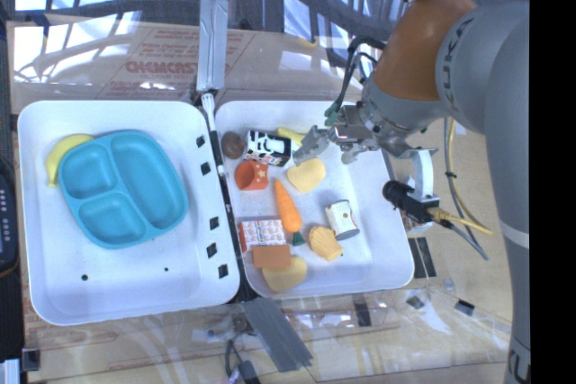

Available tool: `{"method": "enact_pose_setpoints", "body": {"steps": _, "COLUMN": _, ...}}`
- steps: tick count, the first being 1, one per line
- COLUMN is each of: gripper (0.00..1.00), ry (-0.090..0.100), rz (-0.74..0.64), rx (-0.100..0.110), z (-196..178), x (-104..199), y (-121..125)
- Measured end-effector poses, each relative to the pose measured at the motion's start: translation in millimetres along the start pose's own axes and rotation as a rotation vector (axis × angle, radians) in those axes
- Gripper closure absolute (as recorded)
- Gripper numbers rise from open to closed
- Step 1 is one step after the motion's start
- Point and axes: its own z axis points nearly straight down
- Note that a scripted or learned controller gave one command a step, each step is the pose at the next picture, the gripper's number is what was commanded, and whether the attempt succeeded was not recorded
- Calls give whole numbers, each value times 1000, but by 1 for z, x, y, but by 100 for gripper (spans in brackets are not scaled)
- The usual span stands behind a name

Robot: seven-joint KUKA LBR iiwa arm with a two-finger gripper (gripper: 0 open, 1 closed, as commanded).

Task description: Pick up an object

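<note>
End effector (315,142) is hanging over the upper part of the right bin (382,261), reaching in from your right; you cannot tell whether it is spread or pressed together. Nothing is showing as gripped.

Just below it, a pale yellow piece (306,175) is lying on the bin floor. Beside that, the carrot (288,207) is lying with its long axis running up and down the view, tilted slightly, its green stub end pointing toward the near rim. A black-and-white carton (268,146) is lying left of the end effector, long axis across the bin. A red piece (253,175) is sitting below it.

You are seeing a blue divided plate (121,186) resting in the left bin (45,283), with a banana (61,153) touching its far-left edge.

Both bins are sitting side by side on the bench (162,67), which is carrying printed cardboard under clear sheeting.
</note>
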Motion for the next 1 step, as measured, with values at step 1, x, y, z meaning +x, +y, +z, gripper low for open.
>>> {"method": "enact_pose_setpoints", "body": {"steps": 1, "gripper": 0, "ry": 0, "rz": -28, "rx": -2, "z": 127, "x": 30, "y": -43}}
